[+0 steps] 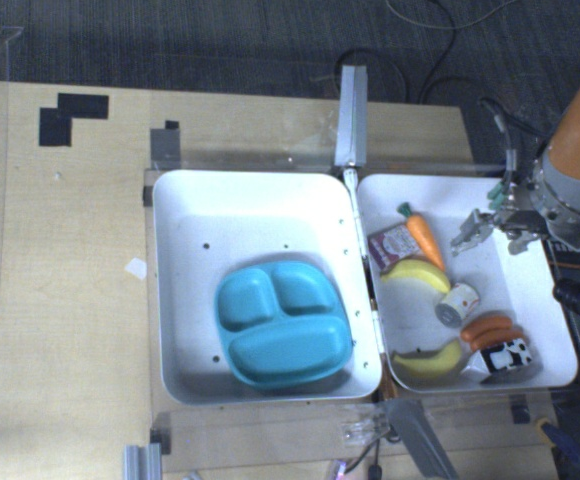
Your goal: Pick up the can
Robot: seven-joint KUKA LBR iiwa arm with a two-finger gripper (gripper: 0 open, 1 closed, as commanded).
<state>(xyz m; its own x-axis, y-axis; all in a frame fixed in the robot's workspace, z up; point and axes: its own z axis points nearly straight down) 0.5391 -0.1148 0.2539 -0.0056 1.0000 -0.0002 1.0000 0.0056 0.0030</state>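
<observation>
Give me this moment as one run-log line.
phase: approach | gripper: open, over right bin, holding nothing | can: on its side, between two bananas, beside hot dog | left bin: blue divided plate

blue plate [285, 323], carrot [423, 236], two bananas [417, 275], sausage [488, 330]

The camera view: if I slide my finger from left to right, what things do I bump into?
Blue plate → purple packet → carrot → can → hot dog → the robot's hand.
</observation>
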